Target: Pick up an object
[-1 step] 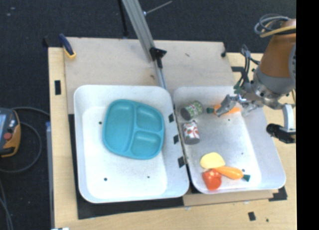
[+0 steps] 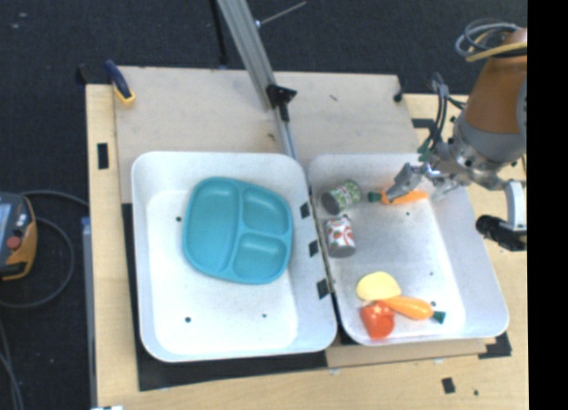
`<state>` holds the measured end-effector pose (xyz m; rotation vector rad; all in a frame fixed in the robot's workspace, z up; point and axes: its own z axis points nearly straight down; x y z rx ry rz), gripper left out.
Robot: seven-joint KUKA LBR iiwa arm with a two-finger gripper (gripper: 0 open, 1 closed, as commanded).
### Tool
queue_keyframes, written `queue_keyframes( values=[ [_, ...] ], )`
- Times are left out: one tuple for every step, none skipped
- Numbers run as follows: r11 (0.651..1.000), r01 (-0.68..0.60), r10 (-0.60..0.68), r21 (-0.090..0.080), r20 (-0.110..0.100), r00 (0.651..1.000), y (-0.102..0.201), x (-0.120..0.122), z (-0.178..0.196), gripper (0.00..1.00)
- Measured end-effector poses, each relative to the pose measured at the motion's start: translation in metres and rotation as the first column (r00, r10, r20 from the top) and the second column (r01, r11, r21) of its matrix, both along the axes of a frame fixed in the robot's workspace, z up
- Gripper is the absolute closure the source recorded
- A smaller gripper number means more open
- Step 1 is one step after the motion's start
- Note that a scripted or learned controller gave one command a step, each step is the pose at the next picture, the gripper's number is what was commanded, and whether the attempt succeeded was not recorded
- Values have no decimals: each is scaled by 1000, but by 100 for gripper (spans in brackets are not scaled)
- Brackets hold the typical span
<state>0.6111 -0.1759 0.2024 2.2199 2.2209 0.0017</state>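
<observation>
Resting on a tan bench (image 2: 177, 106) over dark carpet: left bin (image 2: 160, 328) carrying a teal divided plate (image 2: 238, 229); right bin (image 2: 470, 302), where near its far edge the gripper (image 2: 410, 185) pinches an orange carrot (image 2: 406, 195).

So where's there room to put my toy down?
Bare floor lies in the left bin below the blue plate, and mid right bin between the can and its right wall. It's crowded around the tomato.
</observation>
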Motion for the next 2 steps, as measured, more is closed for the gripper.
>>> queue_keyframes(
  values=[
    [1000, 1, -1, -1, -4, 1000, -2, 0, -42, 0],
    [1000, 3, -3, -1, -5, 1000, -3, -1, -95, 0]
  ],
)
